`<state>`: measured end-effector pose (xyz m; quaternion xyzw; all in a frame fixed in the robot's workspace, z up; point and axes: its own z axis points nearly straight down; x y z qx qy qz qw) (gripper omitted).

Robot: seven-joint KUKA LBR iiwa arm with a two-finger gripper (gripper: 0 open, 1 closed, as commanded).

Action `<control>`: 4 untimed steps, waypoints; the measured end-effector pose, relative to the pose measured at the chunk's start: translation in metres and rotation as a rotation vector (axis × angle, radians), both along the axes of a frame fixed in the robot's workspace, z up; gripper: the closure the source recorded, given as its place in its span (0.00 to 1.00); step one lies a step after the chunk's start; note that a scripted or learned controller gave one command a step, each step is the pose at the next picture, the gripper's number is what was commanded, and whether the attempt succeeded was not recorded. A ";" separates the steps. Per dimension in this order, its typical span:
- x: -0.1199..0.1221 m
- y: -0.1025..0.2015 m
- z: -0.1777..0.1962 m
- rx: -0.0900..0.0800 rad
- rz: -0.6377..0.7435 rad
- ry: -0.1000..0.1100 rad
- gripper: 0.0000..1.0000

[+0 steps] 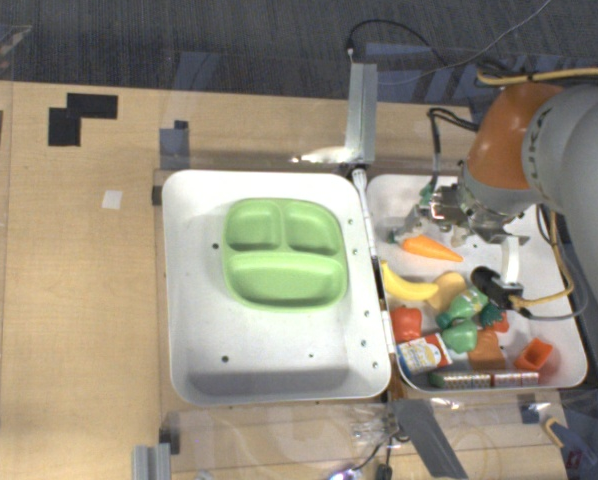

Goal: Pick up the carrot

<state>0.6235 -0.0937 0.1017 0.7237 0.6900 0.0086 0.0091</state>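
Carrot, a smooth orange tapered cone, is seen lying in the right bin, its point toward the bin's right side, just above a curved yellow banana. Directly above it the metallic pincer is positioned; whether it is wide or narrow cannot be told. A glossy green compartment tray is set in the left bin on the wooden tabletop.

Pale wooden bench with black markings, dark carpet beyond
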 end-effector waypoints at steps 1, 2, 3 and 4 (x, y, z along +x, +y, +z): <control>-0.013 0.005 -0.003 0.008 -0.136 -0.007 0.00; -0.039 0.007 -0.013 0.003 -0.086 0.012 0.00; -0.036 0.008 -0.001 0.005 -0.085 0.006 1.00; -0.036 0.008 -0.001 0.005 -0.084 0.007 0.00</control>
